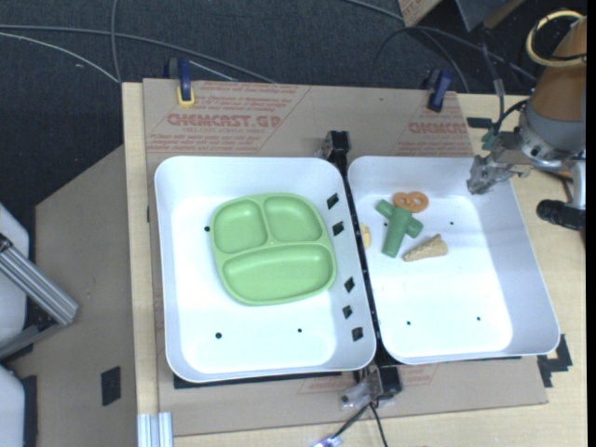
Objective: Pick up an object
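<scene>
Toys are lying near the far left corner of the right bin: a green peg, an orange pretzel and a tan wedge, while the gripper is hanging over the bin's far right corner, so it should be coming straight down over one toy.

One fixed camera looks down at a slant on the bench, from above its near edge and facing its far edge, where two clamps sit. It stands far enough back to take in both the left bin and the right bin whole, with dark floor visible beyond the left bin.
</scene>
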Available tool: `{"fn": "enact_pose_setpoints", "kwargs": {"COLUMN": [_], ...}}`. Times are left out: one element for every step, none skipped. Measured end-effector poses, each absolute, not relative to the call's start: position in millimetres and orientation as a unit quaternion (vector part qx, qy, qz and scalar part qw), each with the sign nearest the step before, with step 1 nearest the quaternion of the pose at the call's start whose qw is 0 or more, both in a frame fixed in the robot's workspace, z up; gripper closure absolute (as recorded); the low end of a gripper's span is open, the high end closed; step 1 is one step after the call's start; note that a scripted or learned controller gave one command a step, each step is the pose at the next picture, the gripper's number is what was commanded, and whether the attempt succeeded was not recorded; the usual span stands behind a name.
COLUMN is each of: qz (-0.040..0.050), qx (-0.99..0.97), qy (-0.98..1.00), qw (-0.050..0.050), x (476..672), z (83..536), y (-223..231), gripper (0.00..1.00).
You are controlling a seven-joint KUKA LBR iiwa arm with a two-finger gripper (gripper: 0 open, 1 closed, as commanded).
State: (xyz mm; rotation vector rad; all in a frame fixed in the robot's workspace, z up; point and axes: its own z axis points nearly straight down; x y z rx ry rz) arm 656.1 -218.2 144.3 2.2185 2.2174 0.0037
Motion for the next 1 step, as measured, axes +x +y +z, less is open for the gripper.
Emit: {"fn": "enact_pose_setpoints", "kwargs": {"qz": [0.0022], "qx": [0.707], "qy": [0.708], "qw": [0.004], "x": [655.8], "z": [209.7], "y": [-214.8], "gripper": [1.0]}}
